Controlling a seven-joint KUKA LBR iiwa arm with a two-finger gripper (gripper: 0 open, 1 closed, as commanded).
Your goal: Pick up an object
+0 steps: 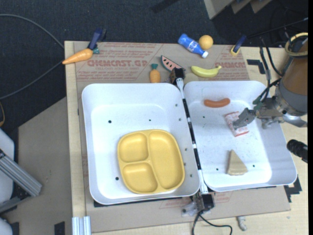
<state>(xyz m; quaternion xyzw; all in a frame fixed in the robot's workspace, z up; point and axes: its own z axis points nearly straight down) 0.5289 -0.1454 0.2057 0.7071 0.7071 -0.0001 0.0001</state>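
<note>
1. Yellow divided plate point(150, 160) lies in the left bin point(98, 102), nearest the camera
2. Tan wedge point(236, 163) sits in the right bin point(279, 173), beside that plate
3. Claw point(243, 121) hangs over a pink-and-white packet point(234, 125) beyond the wedge; whether it is clenched or released, I cannot tell
4. Sausage point(216, 102) lies farther back

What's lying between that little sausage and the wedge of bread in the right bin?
In the camera view, a small pink-and-white packet lies between the sausage and the bread wedge, under the gripper.
</note>
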